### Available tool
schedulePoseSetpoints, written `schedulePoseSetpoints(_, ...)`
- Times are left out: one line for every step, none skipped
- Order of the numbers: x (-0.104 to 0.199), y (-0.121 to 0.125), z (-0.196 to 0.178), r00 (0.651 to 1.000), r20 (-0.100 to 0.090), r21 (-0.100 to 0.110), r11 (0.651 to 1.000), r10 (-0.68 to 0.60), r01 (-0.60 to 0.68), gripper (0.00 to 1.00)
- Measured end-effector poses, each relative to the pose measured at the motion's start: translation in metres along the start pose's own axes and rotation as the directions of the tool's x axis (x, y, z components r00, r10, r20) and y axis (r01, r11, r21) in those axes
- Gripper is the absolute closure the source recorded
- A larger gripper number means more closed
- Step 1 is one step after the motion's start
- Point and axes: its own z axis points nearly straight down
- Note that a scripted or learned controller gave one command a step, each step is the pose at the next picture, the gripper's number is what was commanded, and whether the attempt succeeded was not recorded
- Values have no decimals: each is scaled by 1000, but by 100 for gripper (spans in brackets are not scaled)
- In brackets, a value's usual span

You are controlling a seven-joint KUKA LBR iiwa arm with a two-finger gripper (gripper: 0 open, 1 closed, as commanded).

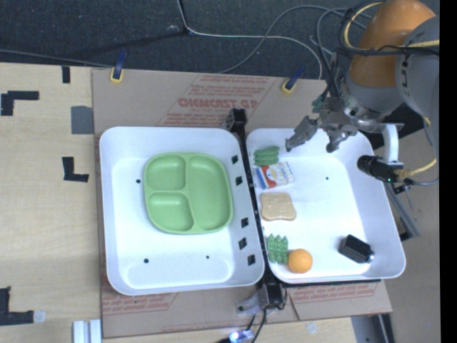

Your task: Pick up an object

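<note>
My gripper (315, 138) hangs over the back edge of the right bin (371, 206), fingers spread apart with nothing between them. Along that bin's left wall lie a green ridged piece (266, 155), a red-and-white packet (275, 175) and a slice of toast (278, 207). Nearer the front sit a green leafy toy (277, 246) and an orange (300, 261). A black block (355, 249) rests at the front right. The gripper is above and right of the green ridged piece, touching none of them.
The left bin (121, 191) holds a green divided plate (188, 193). A black clip strip (245, 191) runs between the bins. Cables (285, 27) trail across the dark backdrop behind the arm. Cardboard lies under both bins.
</note>
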Motion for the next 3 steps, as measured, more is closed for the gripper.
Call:
schedulePoseSetpoints(0,2,-8,1000,1,-14,1000,-3,3,0)
schedulePoseSetpoints(0,3,57,1000,2,-7,1000,-2,2,0)
schedulePoseSetpoints(-2,-5,104,1000,2,-9,1000,-2,2,0)
